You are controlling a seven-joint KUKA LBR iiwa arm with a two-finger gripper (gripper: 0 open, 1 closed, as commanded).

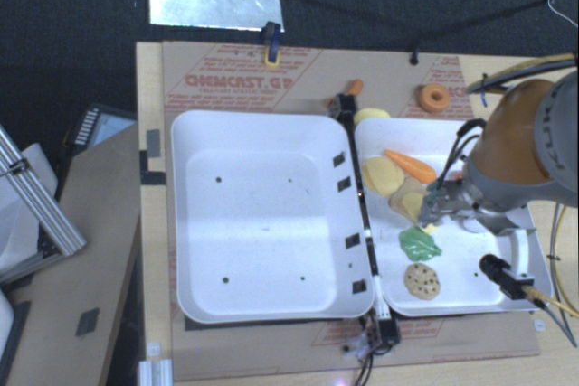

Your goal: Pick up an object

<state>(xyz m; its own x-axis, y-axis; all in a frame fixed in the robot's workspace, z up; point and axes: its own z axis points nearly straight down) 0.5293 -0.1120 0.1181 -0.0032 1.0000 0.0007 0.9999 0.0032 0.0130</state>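
I see my arm (pixel 520 145) reaching in from the right, orange band uppermost, its gripper (pixel 431 208) lowered inside the right bin (pixel 470 280) near its middle

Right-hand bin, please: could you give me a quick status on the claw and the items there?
Claw low in right white bin, finger state unclear. Beneath it: pale yellow lump, green leafy piece. Nearby: orange carrot, round brown cookie. Nothing seen held.

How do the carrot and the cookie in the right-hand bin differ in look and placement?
The carrot is orange, long and tapered, lying at a slant; the cookie is tan, round and flat with dark specks. The carrot lies toward the far end of the right bin, the cookie near its front edge. The carrot is close to other pale items; the cookie lies apart. Both lie loose on the bin floor.
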